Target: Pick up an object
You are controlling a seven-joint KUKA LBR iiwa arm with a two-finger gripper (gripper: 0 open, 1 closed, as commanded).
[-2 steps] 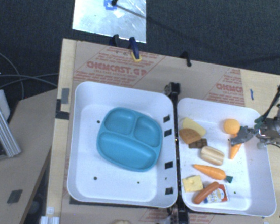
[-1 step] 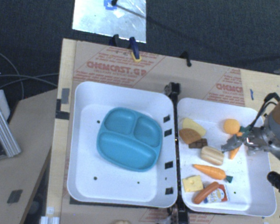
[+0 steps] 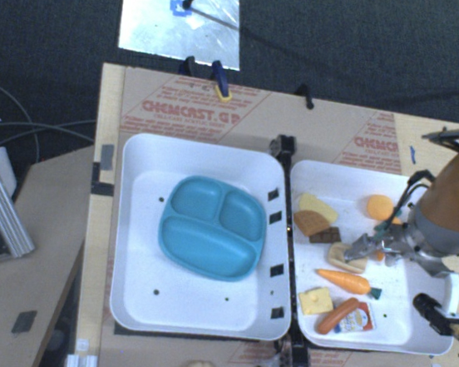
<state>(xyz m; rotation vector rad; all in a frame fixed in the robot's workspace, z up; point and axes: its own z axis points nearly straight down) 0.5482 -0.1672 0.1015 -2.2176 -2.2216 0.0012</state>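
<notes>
Cardboard covers the bench beneath two white bins; the right bin (image 3: 422,342) holds toy food. We see the pincer (image 3: 361,249) low over a small tan bread piece (image 3: 344,256), touching or just above it; its opening we cannot tell. We judge the piece light, stiff and smooth, best pinched across its narrow sides.
</notes>
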